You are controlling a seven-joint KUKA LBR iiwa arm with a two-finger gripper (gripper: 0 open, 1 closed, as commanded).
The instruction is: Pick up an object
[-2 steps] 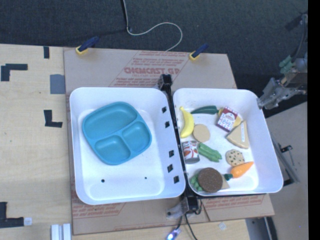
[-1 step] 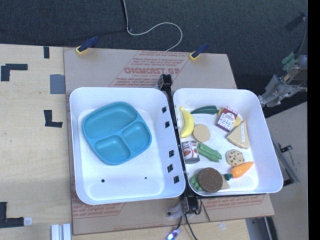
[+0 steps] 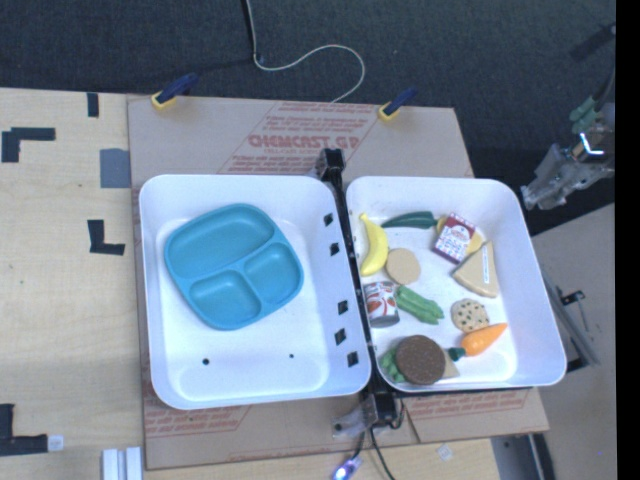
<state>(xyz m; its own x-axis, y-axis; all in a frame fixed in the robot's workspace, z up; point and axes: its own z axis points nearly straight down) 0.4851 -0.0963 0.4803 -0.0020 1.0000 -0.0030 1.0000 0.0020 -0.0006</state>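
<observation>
Best to go for the banana [image 3: 373,245] lying at the right bin's [image 3: 530,268] left side beside the round cracker [image 3: 404,265]: likely light, stiff, slick plastic, pinched across its narrow middle; tool [image 3: 560,178] off past the bin's right rim, closure impossible to tell.

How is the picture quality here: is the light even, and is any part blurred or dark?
Camera view: soft, even light over both bins, faint shadows only; the blue plate and the banana look fairly sharp; the tool at the right is small and blurred; the floor at the top is dark.
</observation>
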